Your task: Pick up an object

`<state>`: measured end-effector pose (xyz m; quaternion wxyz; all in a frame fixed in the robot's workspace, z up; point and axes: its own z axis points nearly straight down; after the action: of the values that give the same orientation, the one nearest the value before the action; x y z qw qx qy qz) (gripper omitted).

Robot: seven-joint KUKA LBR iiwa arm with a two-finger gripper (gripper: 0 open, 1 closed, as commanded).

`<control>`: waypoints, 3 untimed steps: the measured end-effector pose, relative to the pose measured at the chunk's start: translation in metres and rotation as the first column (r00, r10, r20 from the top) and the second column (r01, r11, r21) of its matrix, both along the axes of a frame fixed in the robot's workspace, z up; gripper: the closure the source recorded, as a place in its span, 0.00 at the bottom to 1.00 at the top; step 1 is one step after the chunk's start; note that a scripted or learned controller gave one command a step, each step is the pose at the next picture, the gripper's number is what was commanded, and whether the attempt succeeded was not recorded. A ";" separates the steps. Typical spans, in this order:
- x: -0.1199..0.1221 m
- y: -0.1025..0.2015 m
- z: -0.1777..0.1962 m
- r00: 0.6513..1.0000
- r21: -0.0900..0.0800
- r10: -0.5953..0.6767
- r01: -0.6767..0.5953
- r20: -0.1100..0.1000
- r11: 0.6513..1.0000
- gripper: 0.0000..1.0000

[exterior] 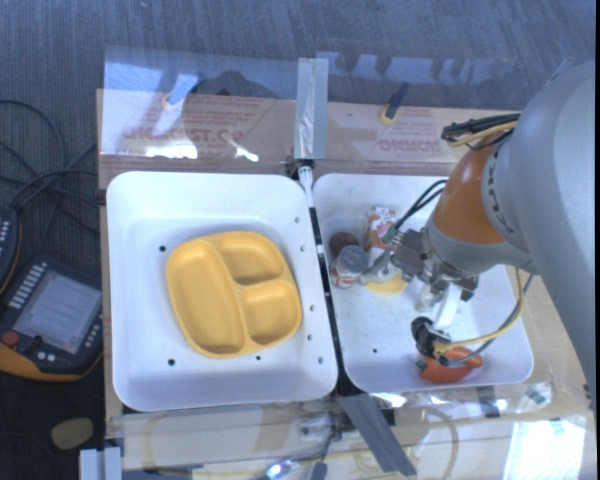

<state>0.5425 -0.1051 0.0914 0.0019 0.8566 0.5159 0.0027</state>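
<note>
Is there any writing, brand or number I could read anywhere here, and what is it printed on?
None of it can be read with confidence.
Red print on the left cardboard panel behind the bins: too blurred to read.
Red print on the right cardboard panel: too blurred, and it looks upside down.
Screen of the handheld control pendant at the left: too small to read.
Small packet in the right bin: its markings are unreadable.

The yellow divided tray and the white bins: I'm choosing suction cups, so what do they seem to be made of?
The yellow divided tray looks like moulded plastic with a smooth matte finish: uniform colour, rounded compartments. The white bins also look like plastic, slightly glossy, with soft rounded edges, though coated metal can't be ruled out.
</note>
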 end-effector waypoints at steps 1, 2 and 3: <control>0.073 0.010 0.024 0.971 -0.005 -0.240 0.239 -0.011 0.971 0.00; 0.074 0.001 0.002 0.849 0.005 -0.529 0.529 0.002 0.849 0.00; 0.071 0.000 0.007 0.849 -0.004 -0.529 0.529 -0.004 0.849 1.00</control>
<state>0.6139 -0.1047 0.0986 0.0023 0.9655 0.2605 -0.0009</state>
